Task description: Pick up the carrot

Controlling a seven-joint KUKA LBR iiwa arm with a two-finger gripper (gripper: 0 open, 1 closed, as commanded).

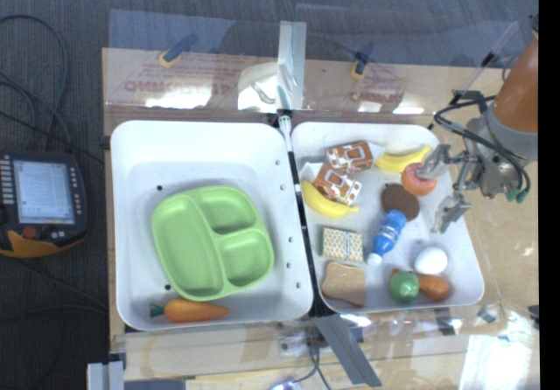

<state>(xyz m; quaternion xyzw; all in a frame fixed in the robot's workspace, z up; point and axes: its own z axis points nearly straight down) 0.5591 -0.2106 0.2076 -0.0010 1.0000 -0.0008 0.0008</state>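
1. carrot (pixel 194 311) is in the left bin (pixel 131 205), down in the near corner, just beside the green plate (pixel 213 241). it lies flat on the white floor. its long way goes side to side, green end to the left and pointy orange end to the right.

2. the green plate has three parts and sits in the middle of the left bin. nothing is on it.

3. the right bin (pixel 472 244) is full of toy food: two bananas (pixel 324 201), a cracker (pixel 342 244), a slice of bread (pixel 344 283), a blue bottle (pixel 387 235), an egg (pixel 430 261) and more.

4. the gripper (pixel 448 185) is at the far right side of the right bin, above the food there. its two fingers are spread apart and nothing is between them.

5. so the carrot is well apart from the gripper, over to the left and nearer the front. i think the arm must cross the wall between the bins, go down to the corner, and turn so its fingers close across the thin middle of the carrot. the bin wall and the plate are close, so there is not much room.
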